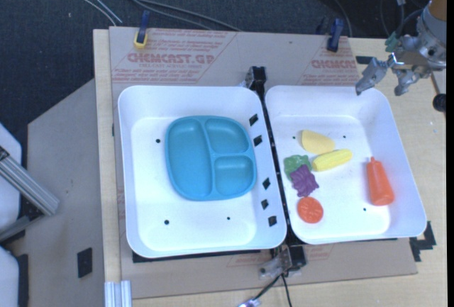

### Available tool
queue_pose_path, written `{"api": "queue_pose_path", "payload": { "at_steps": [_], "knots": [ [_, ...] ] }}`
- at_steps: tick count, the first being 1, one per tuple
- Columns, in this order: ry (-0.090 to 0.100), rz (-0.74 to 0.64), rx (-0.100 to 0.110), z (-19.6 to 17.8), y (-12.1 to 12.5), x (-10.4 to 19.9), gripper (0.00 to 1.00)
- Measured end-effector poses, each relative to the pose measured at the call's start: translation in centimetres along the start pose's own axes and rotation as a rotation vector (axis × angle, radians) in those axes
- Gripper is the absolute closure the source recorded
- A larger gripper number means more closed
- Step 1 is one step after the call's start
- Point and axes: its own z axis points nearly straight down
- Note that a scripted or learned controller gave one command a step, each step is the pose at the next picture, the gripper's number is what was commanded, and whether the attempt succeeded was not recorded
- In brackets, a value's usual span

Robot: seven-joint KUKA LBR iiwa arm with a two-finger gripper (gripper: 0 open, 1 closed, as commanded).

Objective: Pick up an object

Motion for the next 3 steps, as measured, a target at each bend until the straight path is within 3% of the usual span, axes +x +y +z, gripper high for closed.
{"api": "queue_pose_path", "payload": {
  "at_steps": [1,3],
  "knots": [
    [-0.003,-0.003,-0.014,-0.9,0.2,0.1,0.00],
    [-0.002,-0.003,-0.009,8.6,-0.8,0.8,0.00]
  ]
}}
